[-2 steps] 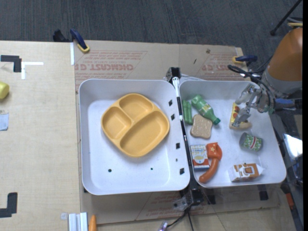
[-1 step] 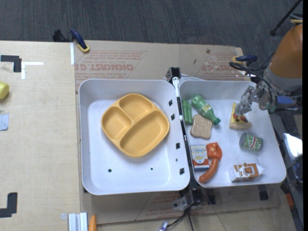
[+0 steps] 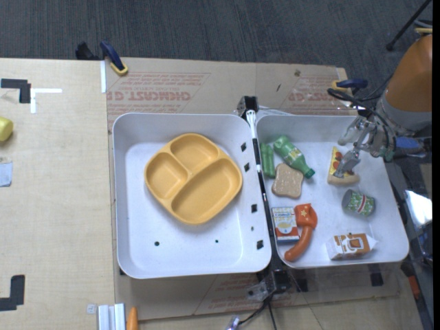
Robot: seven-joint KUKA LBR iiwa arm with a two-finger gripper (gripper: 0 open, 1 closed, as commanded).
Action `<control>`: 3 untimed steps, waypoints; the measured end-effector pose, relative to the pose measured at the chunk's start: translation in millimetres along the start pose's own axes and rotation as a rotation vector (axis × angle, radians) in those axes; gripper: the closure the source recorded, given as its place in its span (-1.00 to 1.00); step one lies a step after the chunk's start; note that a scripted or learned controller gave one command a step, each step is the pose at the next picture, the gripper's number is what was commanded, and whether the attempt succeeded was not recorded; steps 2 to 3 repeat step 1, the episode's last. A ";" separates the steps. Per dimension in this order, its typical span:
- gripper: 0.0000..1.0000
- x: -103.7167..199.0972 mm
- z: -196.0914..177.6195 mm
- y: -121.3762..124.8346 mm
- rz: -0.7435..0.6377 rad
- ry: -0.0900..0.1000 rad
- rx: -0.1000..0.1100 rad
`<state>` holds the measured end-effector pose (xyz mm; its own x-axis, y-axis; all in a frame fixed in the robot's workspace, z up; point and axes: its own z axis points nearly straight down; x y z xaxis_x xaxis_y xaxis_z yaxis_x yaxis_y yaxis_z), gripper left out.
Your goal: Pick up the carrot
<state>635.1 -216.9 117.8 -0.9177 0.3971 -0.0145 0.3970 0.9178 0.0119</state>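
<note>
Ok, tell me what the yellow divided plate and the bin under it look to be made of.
Divided plate: probably molded plastic, matte to satin, judging by its uniform yellow color and soft rounded ridges. Left bin: seemingly white plastic, smooth and slightly glossy, with rounded corners and a thin rim.

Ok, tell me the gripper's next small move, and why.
Probably a sideways shift toward the right bin's front, stopping above the carrot. The gripper sits over a yellow and red wedge near the bin's far side, while the long orange-red piece that looks like the carrot lies untouched near the front, beside a red and white carton.
</note>
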 end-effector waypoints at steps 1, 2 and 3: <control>-1.00 -12.4 23.3 -0.7 0.069 0.005 0.010; -1.00 -12.4 23.3 -0.7 0.069 0.005 0.010; -1.00 -12.4 23.3 -0.7 0.069 0.005 0.010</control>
